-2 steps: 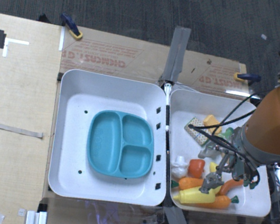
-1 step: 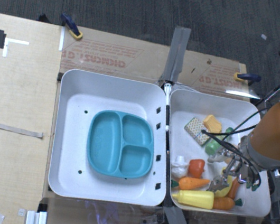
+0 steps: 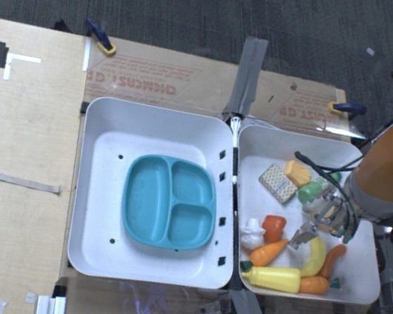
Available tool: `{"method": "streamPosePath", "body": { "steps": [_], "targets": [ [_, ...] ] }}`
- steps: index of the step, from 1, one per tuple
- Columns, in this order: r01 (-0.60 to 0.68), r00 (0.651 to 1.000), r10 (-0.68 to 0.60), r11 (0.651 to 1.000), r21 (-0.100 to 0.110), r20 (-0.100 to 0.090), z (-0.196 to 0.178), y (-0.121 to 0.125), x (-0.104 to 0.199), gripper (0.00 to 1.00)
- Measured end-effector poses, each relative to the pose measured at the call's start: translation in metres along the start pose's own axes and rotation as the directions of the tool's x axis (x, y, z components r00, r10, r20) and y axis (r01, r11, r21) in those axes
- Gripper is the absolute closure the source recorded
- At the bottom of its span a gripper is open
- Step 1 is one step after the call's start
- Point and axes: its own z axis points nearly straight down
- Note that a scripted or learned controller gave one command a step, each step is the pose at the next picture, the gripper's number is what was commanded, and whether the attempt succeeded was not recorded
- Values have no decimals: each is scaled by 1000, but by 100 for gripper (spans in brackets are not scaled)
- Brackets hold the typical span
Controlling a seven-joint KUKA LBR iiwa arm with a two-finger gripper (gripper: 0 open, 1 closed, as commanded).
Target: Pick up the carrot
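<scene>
Over the right bin (image 3: 360,294), the claw (image 3: 306,236) hangs beside the carrot (image 3: 268,252).

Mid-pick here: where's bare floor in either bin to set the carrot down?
Left bin: a bare white margin rings the blue divided plate, widest at its left wall and far corners. Right bin: bare floor along the far wall and near the divider, beside the patterned block. The near half is crowded: carrot, banana, yellow bottle, gripper overhead.

Left bin (image 3: 83,245) holds a teal divided plate (image 3: 170,202). In the right bin (image 3: 361,290), lower right of frame, the gripper (image 3: 308,234) hangs just above the carrot (image 3: 268,252), beside a banana (image 3: 314,257).
</scene>
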Motion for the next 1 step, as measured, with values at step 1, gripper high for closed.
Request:
{"method": "streamPosePath", "body": {
  "steps": [1],
  "targets": [
    [93, 996, -93, 996, -1, -3, 0, 52, 48, 0]
  ]
}}
